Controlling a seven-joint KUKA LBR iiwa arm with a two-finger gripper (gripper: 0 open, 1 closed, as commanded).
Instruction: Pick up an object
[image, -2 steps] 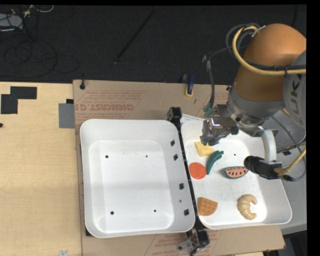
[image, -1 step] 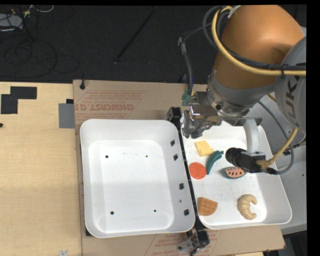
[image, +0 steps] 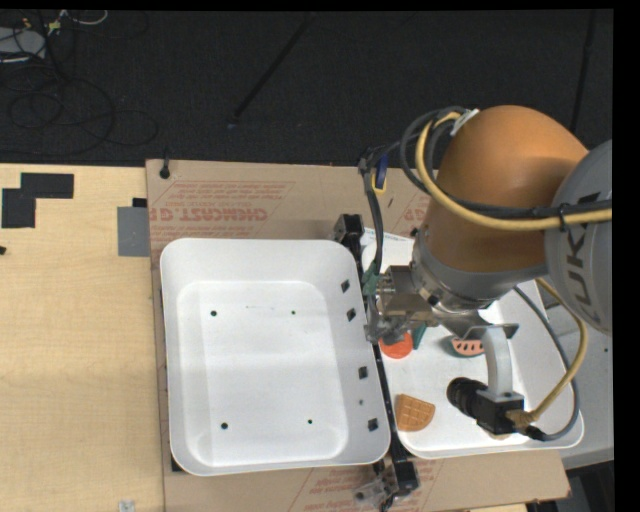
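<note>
1. Arm (image: 510, 190) is reaching in from the right, and its orange band is covering much of the right bin (image: 555, 385).
2. Gripper (image: 393, 322) is hanging low over the right bin's left side, just beside the wall that is meeting the left bin (image: 260, 350).
3. Grip state: cannot tell, since the wrist body is blocking it from this angle.
4. Red-orange object (image: 399, 347) is lying on the right bin's floor directly at the gripper's lower end. It is touching the gripper or sitting just under it, cannot tell which, and cannot tell whether it is being gripped.
5. Tan waffle-like piece (image: 415, 411) is lying near the right bin's lower-left corner in the view, below the red-orange object and apart from the gripper.
6. Pink striped piece (image: 467, 347) is lying to the right of the red-orange object, near it but not touching, with its right end hiding behind robot hardware.
7. Left bin is sitting side by side with the right bin, showing 4 small dark dots on its floor.
8. Both bins are resting on a cardboard sheet (image: 250, 200) carrying red print.
9. The cardboard is lying on a pale wooden bench (image: 70, 330), which is showing black and grey patches toward its upper left.
</note>
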